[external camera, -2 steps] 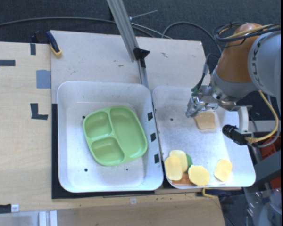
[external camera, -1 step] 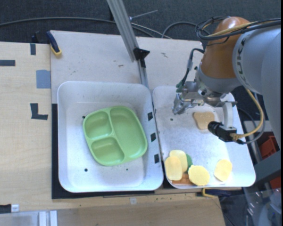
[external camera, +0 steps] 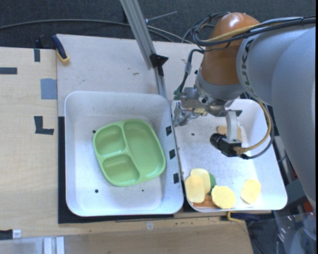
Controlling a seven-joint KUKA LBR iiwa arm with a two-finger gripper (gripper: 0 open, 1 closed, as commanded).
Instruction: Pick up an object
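Note:
My gripper [external camera: 181, 115] hangs over the far left corner of the right bin [external camera: 265, 202], close to the wall shared with the left bin. Its fingertips are small and partly in shadow. Several yellow food-shaped pieces lie along the right bin's near edge: a stacked cluster [external camera: 199, 184] with a bit of green showing behind it, a round piece [external camera: 223, 197] and an oval piece [external camera: 250, 191]. A small tan object [external camera: 222, 129] peeks out beside the wrist, mostly hidden by the arm. A green divided plate [external camera: 129, 152] lies in the middle of the left bin [external camera: 79, 142].
A slanted metal rail [external camera: 139, 28] runs down from the top to the bins' far edge. A black camera-like module [external camera: 226, 144] with cables hangs from the wrist over the right bin. A yellow-and-blue clamp [external camera: 60, 48] sits at the bench's far left.

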